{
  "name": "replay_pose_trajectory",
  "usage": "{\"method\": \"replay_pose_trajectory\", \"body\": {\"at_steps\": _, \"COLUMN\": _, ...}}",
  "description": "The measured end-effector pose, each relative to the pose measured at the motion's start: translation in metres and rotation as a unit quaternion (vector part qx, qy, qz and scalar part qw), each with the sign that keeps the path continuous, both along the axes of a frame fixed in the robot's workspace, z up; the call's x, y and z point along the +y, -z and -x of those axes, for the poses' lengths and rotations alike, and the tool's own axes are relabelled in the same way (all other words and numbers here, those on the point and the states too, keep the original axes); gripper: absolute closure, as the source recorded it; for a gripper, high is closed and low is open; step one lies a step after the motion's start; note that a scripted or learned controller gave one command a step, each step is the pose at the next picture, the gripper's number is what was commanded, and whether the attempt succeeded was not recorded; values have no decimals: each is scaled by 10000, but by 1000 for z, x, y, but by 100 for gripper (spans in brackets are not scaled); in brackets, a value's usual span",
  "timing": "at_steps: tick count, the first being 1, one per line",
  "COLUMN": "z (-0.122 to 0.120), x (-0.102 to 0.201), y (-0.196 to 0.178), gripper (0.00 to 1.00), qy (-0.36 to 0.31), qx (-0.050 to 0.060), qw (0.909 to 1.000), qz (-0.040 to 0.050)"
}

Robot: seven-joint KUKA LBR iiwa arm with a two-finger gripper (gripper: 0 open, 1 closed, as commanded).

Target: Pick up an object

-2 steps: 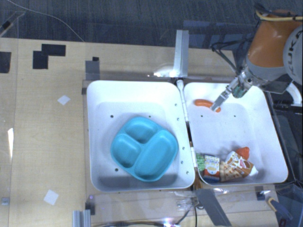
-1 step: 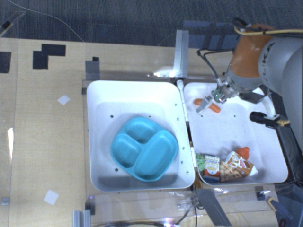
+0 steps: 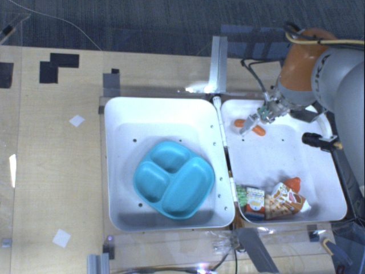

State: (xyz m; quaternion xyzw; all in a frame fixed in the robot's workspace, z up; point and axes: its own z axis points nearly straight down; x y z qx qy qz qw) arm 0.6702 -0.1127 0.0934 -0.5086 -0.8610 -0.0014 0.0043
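A small orange object (image 3: 258, 131), carrot-like, lies at the far left of the right bin (image 3: 296, 158), and part of it is hidden under the gripper. My gripper (image 3: 254, 120) hangs low right over it, reaching in from the grey arm with the orange band (image 3: 299, 67) at the upper right. At the right bin's near edge lie a green and white packet (image 3: 254, 198) and a colourful snack bag (image 3: 285, 200) with a red-orange tip. A blue divided plate (image 3: 174, 178) rests in the left bin (image 3: 120, 153).
A metal divider (image 3: 224, 153) separates the two bins. The arm's grey body and a black fitting (image 3: 319, 141) overhang the right bin's right side. Bare white floor lies in the middle of the right bin. A metal post (image 3: 218, 61) stands behind the bins.
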Motion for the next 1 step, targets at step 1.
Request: {"method": "replay_pose_trajectory", "body": {"at_steps": 1, "z": -2, "x": -3, "y": -9, "gripper": 100, "qy": -24, "qx": -64, "qw": 10000, "qz": 52}}
